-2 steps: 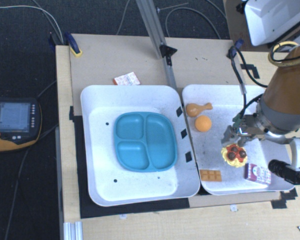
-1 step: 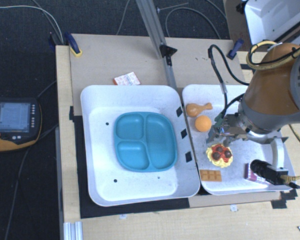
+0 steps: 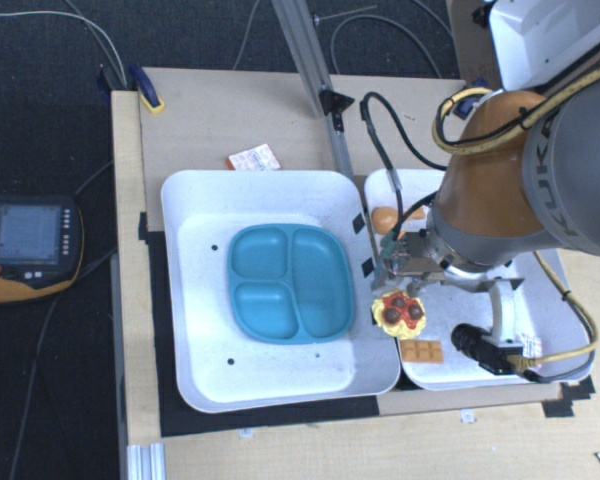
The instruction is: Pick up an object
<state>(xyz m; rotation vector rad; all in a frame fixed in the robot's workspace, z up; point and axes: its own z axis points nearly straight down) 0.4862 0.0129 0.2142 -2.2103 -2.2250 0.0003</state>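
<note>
**Gripper poised over toy food in right-hand bin**

Seen from the overhead camera, the gripper (image 3: 398, 268) is hung low over the left end of the right bin (image 3: 460, 373), at centre right of the frame. Just below it in the frame lies a yellow-and-red toy food piece (image 3: 400, 311), the likeliest target. A tan cracker (image 3: 421, 350) lies near that piece, lower in the frame, and an orange round item (image 3: 384, 218) sits just above the gripper. Whether the gripper is open or closed cannot be told, since the wrist hides much of it, and nothing can be seen held.

A clean pick would be helped if the descent were centred on the toy food piece and kept off the bin wall beside it. The cracker is best left undisturbed. The left bin (image 3: 195, 268), where a blue divided tray (image 3: 288, 283) rests, need not be entered.
</note>
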